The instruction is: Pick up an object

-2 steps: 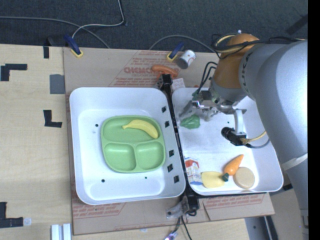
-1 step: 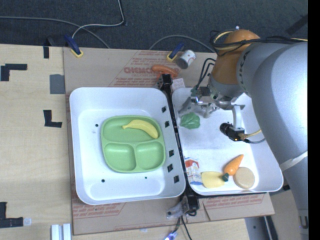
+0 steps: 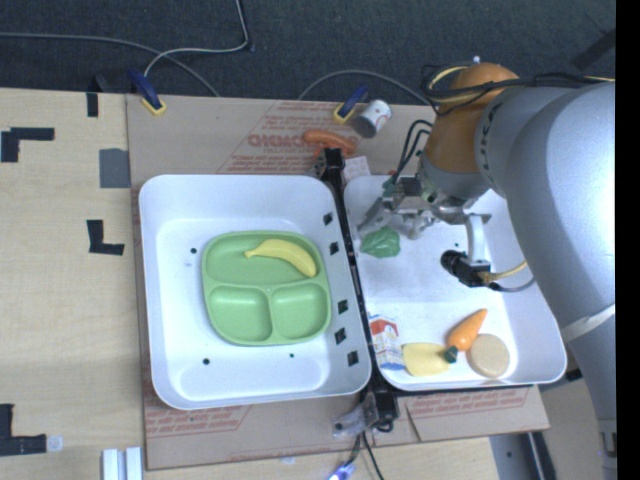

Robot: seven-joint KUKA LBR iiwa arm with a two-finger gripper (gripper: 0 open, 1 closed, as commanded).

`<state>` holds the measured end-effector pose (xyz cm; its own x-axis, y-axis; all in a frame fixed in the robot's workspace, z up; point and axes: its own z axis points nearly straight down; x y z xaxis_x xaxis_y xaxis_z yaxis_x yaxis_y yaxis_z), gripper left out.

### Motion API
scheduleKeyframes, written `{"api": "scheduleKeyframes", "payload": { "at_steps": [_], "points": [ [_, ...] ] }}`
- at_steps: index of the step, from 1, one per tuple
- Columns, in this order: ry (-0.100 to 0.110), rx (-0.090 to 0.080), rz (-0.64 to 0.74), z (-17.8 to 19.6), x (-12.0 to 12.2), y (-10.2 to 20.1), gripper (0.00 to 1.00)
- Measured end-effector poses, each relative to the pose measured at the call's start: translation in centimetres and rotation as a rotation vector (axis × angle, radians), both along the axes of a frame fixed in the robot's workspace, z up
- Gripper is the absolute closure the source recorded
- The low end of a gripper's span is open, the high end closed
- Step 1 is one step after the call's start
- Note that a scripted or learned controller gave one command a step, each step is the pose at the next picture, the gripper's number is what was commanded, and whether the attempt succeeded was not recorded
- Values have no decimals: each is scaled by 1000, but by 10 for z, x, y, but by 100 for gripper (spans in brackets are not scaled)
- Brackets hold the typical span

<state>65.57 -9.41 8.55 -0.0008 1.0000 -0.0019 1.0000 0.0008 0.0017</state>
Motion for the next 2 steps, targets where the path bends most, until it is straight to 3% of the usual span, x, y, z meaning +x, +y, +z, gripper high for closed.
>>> {"api": "scheduleKeyframes", "payload": {
  "at_steps": [2],
  "points": [
    [-1, -1, 1, 0, -9, -2, 0]
  ]
}}
